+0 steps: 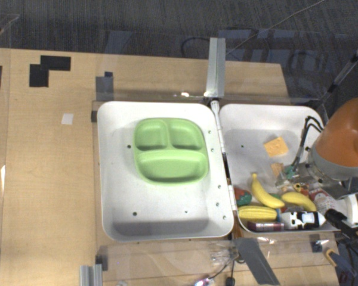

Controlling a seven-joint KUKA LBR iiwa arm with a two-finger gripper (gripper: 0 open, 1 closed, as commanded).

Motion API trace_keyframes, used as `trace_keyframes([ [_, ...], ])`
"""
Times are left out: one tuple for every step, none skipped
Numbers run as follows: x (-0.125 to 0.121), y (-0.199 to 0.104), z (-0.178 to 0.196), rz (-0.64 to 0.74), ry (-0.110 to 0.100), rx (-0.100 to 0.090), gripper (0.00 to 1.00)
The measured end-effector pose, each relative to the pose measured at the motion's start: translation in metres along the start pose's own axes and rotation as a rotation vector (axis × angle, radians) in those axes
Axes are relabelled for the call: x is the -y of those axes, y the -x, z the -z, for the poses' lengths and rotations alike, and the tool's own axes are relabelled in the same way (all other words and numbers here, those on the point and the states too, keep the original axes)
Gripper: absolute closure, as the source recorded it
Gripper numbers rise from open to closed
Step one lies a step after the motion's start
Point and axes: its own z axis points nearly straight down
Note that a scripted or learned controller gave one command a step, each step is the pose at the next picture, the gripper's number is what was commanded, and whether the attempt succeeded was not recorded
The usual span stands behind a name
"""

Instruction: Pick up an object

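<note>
Tool (293, 173) low in right bin (250, 121), just above bananas (267, 194); grip state impossible to tell.

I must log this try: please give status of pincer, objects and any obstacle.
Pincer low in right bin, grip unclear. Bananas, orange wedge lie loose. Green tray in left bin, clear of arm.

Glossy green plastic tray (170, 149)

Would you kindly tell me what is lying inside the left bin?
The left bin holds one green divided plate, lying flat near its middle, with three compartments. Whatever is under the plate is covered.
</note>
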Motion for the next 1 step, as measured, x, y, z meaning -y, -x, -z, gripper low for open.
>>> trace_keyframes([
  [-0.0397, -0.0630, 0.1161, 0.016, -0.033, -0.020, 1.00],
])
